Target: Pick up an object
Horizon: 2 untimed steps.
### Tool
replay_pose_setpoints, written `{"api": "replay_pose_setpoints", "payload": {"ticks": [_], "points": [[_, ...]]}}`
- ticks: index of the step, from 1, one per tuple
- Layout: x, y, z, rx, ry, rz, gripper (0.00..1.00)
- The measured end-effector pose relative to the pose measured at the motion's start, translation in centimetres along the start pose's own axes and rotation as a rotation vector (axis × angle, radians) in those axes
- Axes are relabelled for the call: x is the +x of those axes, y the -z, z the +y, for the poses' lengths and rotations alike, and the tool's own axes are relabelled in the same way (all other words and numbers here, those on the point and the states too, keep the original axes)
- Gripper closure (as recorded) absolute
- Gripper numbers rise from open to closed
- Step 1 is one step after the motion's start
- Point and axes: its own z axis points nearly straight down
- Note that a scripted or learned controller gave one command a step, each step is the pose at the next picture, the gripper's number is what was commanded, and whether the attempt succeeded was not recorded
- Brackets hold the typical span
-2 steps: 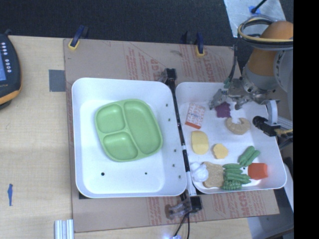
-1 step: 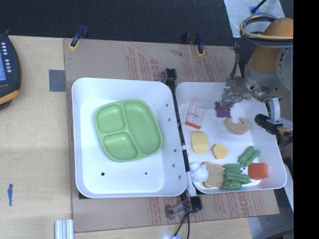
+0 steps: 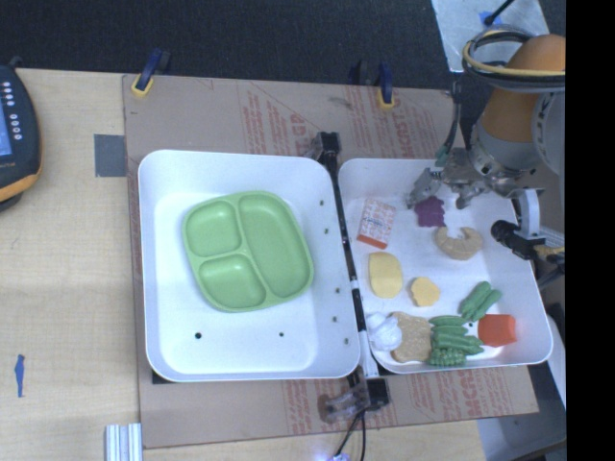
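One purple piece (image 3: 430,211) sits in your right bin (image 3: 538,286), top area, directly under the gripper (image 3: 444,190); fingers look spread either side, nothing grasped yet. Drop straight down.

Two smooth white plastic bins (image 3: 163,257) sit on a matt brown cardboard sheet (image 3: 269,113) over a pale wood-grain bench (image 3: 58,286). A green divided tray (image 3: 248,250) looks like matt, smooth plastic. The gripper (image 3: 444,185) appears grey metal.

Lighting bright and even from overhead. White bins (image 3: 240,353) near overexposed, faint shadows only. Far background dark. Image slightly soft and grainy throughout; no marked edge distortion.
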Motion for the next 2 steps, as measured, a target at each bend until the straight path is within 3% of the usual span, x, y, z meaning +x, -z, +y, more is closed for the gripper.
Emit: {"api": "replay_pose_setpoints", "payload": {"ticks": [1,2], "points": [[0.1,-2.2,0.0,-0.001,0.001,0.002,0.00],[0.0,-1.0,0.1,-0.001,0.001,0.001,1.00]]}}
